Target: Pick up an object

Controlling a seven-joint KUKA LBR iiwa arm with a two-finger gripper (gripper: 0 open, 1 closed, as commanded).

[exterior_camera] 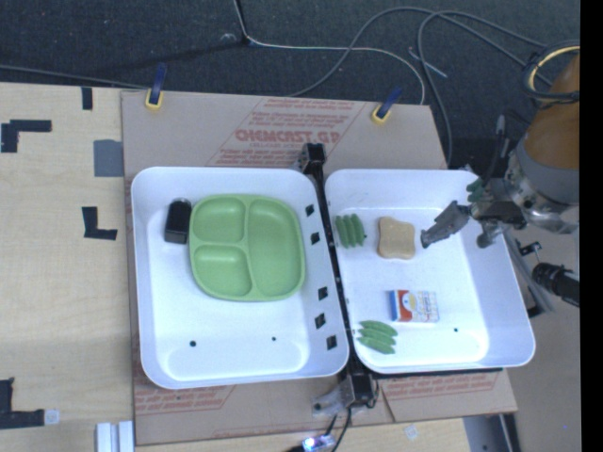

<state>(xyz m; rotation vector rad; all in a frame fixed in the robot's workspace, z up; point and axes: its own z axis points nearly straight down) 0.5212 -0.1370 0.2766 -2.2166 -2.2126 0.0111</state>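
Note:
The right bin (pixel 497 301) holds a tan bread-like piece (pixel 397 238), a ridged green item (pixel 350 231), a small white box with red and blue print (pixel 413 306) and a green pea pod (pixel 378 336). My gripper (pixel 464 232) hangs over the right bin's upper right part, just right of the tan piece. It is open: one finger (pixel 439 228) points left toward the tan piece, the other (pixel 489 236) stands apart near the bin's right wall. Nothing is between them.
The left bin (pixel 160 347) holds a green divided plate (pixel 248 248) and a small black object (pixel 177 221) at the plate's left. A black divider strip (pixel 325 252) runs between the bins. Cables (pixel 377 36) lie on the dark mat behind.

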